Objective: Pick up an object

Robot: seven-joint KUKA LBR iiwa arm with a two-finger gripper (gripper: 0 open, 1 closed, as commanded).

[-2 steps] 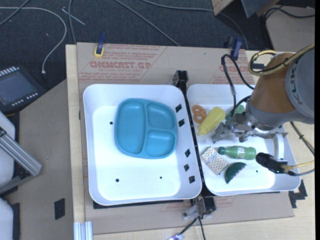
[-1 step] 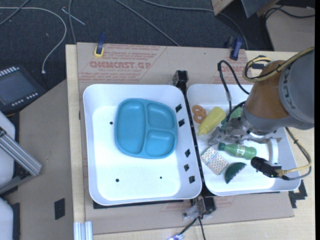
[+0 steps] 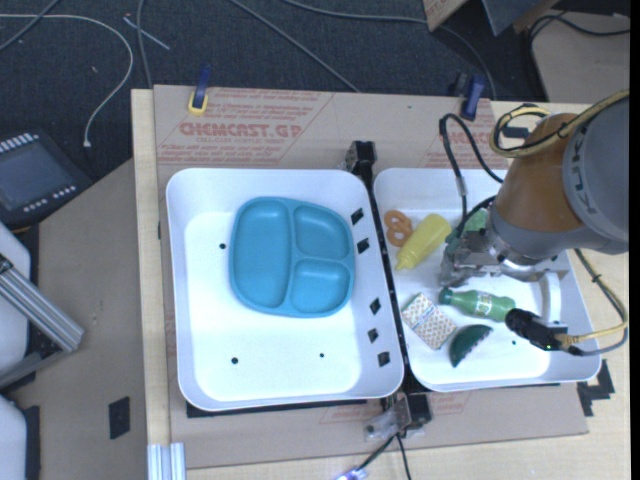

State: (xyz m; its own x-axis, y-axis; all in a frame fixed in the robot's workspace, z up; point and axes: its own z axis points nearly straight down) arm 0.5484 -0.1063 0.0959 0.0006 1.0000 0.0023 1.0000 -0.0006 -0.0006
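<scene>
My gripper (image 3: 462, 266) is low in the right bin (image 3: 575, 368), under the grey and orange wrist. It hangs just above the cap end of a green bottle (image 3: 482, 303), which lies on its side. Left of the gripper lies a yellow squeeze bottle (image 3: 421, 241), tilted, with an orange pretzel-shaped piece (image 3: 398, 225) beside it. A white patterned packet (image 3: 431, 320) and a dark green wedge-shaped piece (image 3: 467, 343) lie at the bin's front. I see nothing lifted off the bin floor.
The left bin (image 3: 200, 298) holds a blue divided plate (image 3: 292, 256). A dark divider with clips (image 3: 378, 268) runs between the bins. The arm's bulk covers the right bin's back right part.
</scene>
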